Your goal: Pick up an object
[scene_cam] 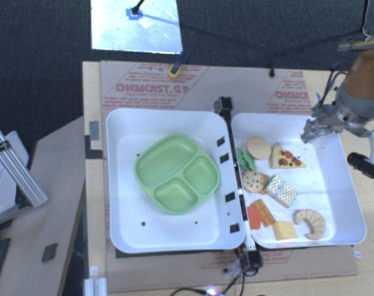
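While the croissant [310, 222] and cheese wedge [284, 230] lie nearest me in the right bin [353, 217], the pizza slice [286, 157] sits beyond them, and the hand [315, 129] hovers just past it, carrying nothing, its spread impossible to tell. Reaching seems underway; next it must descend squarely over that slice.

Toy foods lie scattered in the right bin [353, 190]: pizza slice [286, 157], cookie [254, 181], croissant [311, 222], cheese [284, 230].

Even, bright overhead light, soft shadows, slightly grainy, glare on white bins [174, 242]
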Controlling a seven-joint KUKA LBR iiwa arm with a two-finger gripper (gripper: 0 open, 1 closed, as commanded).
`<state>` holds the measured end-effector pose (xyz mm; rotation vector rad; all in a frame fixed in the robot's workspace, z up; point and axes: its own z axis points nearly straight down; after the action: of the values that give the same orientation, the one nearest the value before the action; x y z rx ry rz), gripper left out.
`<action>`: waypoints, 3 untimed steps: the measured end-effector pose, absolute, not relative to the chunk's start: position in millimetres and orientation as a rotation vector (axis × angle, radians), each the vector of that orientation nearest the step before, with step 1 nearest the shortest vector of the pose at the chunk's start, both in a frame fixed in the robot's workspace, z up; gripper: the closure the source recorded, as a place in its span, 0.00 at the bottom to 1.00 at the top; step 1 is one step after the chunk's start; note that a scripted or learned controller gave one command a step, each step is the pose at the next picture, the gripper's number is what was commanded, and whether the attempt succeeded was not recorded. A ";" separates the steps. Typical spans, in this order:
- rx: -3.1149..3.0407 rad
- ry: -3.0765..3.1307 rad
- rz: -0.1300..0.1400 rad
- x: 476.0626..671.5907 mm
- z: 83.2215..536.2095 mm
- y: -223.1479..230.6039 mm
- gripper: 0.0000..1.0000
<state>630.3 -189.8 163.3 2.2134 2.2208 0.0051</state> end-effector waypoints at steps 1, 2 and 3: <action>2.213 2.222 0.005 621.8 219.1 -187.9 1.00; 2.215 2.224 0.003 622.7 224.8 -187.9 1.00; 2.214 2.231 0.001 601.9 220.1 -136.0 1.00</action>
<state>601.9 -136.0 220.1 2.2137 2.2311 0.0012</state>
